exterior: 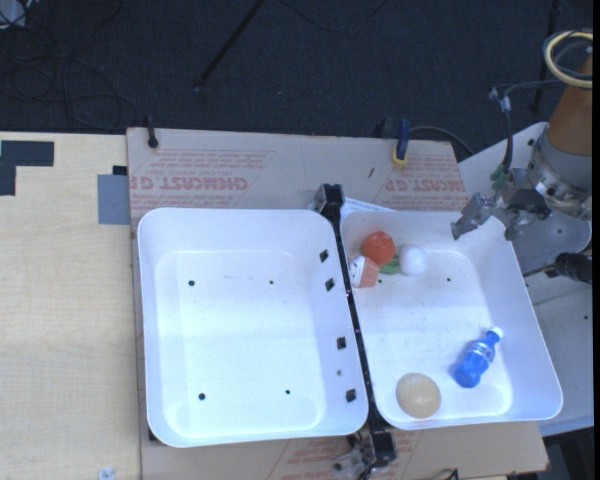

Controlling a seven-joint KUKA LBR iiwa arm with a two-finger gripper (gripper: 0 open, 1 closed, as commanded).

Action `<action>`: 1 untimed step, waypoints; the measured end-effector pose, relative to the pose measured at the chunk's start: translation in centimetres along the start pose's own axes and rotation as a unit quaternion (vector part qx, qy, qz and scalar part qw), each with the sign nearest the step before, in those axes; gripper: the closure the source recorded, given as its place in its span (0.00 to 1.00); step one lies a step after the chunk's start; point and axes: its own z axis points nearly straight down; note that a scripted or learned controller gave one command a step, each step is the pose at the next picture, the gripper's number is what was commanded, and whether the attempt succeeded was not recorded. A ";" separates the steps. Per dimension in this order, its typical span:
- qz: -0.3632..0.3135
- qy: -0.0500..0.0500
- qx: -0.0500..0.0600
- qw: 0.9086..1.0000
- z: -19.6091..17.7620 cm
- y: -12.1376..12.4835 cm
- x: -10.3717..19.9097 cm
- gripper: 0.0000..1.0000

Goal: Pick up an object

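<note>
2 shallow white plastic bins fill the frame's centre: the left bin (170, 268) and the right bin (525, 298). At the upper right, over the right bin's far corner, the gripper (492, 215) spreads its jaws wide, holding nothing. Below and left lie a tan ball (418, 394), blue bottle (475, 358), orange-red ball (379, 247) and white ball (413, 260), all apart from the jaws.

One fixed camera looks down at a slant, from some height, on both white bins (242, 230).
</note>
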 end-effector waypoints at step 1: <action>-0.001 0.000 0.003 1.000 15.3 1.6 -1.8 0.00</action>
